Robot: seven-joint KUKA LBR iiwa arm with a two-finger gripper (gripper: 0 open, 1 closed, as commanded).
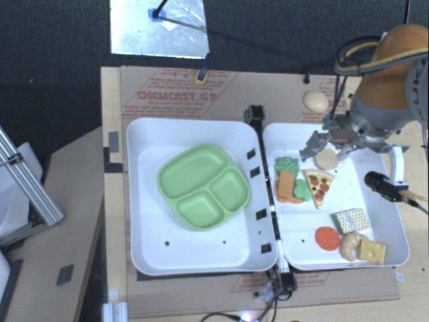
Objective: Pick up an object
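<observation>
two white bins sit side by side on the desk. jaws (328, 144) hang open over a round tan cookie (327, 160) in the right bin (395, 237), holding nothing. left bin (144, 180) holds a green plate (203, 185).

Green tray (203, 185), white bins (144, 180), red-dotted yellow pizza slice (319, 186).

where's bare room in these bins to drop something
Left bin: bare floor along the near edge and in the corners around the green plate, whose three wells are bare too. Right bin: crowded. The gripper hangs over the far end; pizza slice and red disc sit below, with a small gap between them.
</observation>
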